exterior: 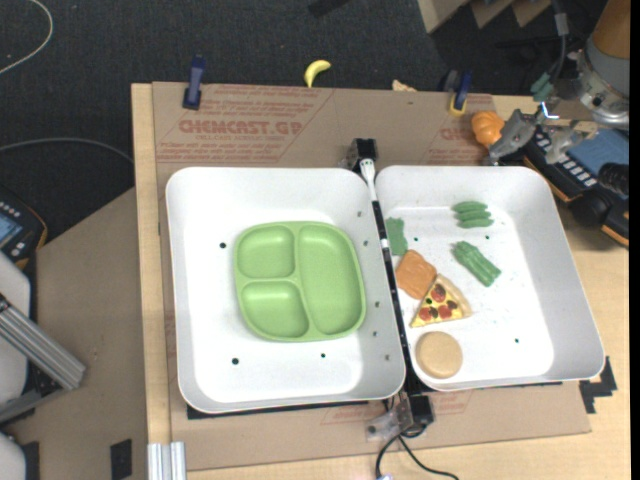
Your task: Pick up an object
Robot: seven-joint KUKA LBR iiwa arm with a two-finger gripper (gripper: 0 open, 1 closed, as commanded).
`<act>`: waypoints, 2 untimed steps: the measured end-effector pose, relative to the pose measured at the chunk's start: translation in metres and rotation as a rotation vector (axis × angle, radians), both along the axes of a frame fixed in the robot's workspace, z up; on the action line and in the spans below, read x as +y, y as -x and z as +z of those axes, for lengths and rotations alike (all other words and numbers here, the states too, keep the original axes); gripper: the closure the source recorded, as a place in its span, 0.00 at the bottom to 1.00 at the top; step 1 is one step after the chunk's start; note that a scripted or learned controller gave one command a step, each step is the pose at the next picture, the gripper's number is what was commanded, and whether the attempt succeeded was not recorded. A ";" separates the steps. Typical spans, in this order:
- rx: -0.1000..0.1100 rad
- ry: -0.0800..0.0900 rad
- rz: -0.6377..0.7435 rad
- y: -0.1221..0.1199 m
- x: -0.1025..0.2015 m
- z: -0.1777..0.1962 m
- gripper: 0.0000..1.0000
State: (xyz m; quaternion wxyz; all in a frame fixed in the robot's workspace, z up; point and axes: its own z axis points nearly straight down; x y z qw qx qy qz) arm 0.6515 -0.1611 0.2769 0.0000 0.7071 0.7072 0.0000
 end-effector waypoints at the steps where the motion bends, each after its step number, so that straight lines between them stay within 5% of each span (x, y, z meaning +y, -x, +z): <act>1: 0.002 -0.003 0.006 0.034 0.072 0.018 0.00; 2: 0.014 -0.003 0.000 0.068 0.095 -0.100 0.00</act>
